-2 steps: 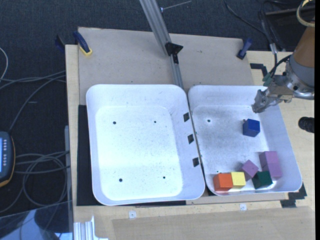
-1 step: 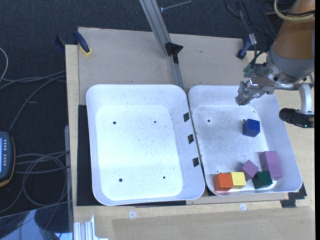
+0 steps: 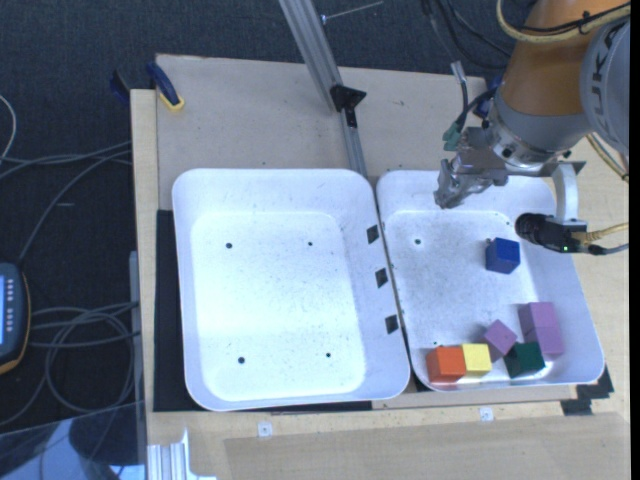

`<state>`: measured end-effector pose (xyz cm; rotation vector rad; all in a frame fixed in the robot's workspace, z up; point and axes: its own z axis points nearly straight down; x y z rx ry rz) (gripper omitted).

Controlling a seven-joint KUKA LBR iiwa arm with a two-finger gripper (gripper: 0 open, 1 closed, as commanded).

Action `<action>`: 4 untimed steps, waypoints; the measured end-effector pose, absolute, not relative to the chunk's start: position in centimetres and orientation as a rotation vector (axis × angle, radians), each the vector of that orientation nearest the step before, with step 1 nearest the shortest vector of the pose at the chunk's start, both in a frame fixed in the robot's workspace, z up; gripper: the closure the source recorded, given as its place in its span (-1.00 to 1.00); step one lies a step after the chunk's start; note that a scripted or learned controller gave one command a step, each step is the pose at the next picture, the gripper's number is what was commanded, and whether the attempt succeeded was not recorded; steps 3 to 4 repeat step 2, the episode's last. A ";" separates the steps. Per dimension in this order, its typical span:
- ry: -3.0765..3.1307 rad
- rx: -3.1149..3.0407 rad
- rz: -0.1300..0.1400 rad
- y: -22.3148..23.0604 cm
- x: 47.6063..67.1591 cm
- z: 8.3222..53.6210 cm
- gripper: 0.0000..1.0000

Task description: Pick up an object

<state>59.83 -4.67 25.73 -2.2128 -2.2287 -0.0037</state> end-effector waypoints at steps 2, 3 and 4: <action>-2.230 -2.214 -0.007 6.3 62.9 25.4 1.00; -2.230 -2.214 -0.007 6.3 62.9 25.4 1.00; -2.230 -2.214 -0.007 6.3 62.9 25.4 1.00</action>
